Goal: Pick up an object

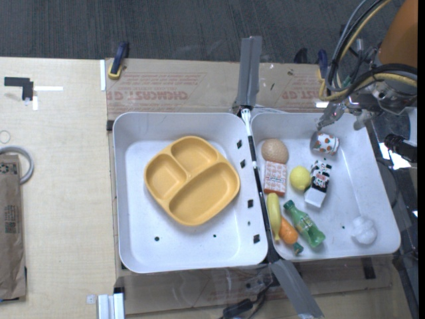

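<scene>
- Near edge, right white bin point(382, 198): green plastic bottle point(305, 224) lying slanted, small orange carrot-like toy point(287, 232) touching its left side, yellow banana toy point(273, 212) lengthwise along the bin's left wall.
- White crumpled ball-like item point(363, 230) in the near right corner of the same bin, well apart from the rest.
- Mid bin: small black-and-white cow-print carton point(319, 184), lettering too small to read; round yellow lemon-like toy point(300, 177) just beside it on the left.
- Red-and-white flat packet point(275, 177) left of the lemon, printed pattern, text not legible.
- Tan rounded bread-like toy point(274, 151) touching the packet's far end.
- Left white bin point(126, 198): yellow three-compartment plastic plate point(192, 179), tilted diagonal.
- Far side of right bin: small white cup-like object with red spots point(325, 143), lying right under the gripper point(327, 123).
- The gripper hangs just above and touching or almost touching the spotted object; finger spread cannot be told, nothing visibly pinched.
- Grey arm with orange band point(402, 38) enters from upper right, black and yellow cables looped above.
- Beyond the bins: brown cardboard sheet point(172, 85) with mirrored red print, reads roughly "CHEMCOAT" reversed.
- Blue-and-yellow clamp point(119, 60) on the cardboard's far left corner.
</scene>
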